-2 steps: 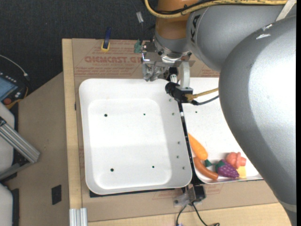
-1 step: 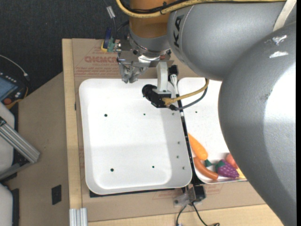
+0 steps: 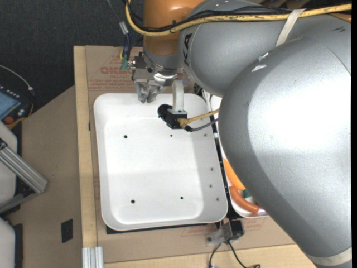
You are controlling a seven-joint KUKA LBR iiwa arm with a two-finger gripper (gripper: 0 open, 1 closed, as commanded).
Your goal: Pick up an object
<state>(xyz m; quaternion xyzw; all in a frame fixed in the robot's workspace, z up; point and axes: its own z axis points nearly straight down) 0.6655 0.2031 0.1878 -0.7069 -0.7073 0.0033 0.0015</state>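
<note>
Your gripper (image 3: 146,97) hangs at the far edge of the left bin (image 3: 150,166), just inside its rim. You cannot tell from this angle whether it is set wide or narrow, and nothing shows in its grasp. The floor of that bin below it is bare white with a few small dark dots. The only candidate you can make out is an orange object (image 3: 237,187) in the right bin (image 3: 240,211), lying close to the wall shared with the left bin and largely covered by the arm's big grey link. What shows of it is a narrow, curved, glossy strip, so it is probably light moulded plastic: stiff enough to take a firm squeeze, not fragile, but smooth and apt to slide or roll out of a pinch. Judge it as needing a grip across its narrow width, near the middle of its length rather than at a tapering end. Being so near the wall, it may leave little room on that side.
</note>
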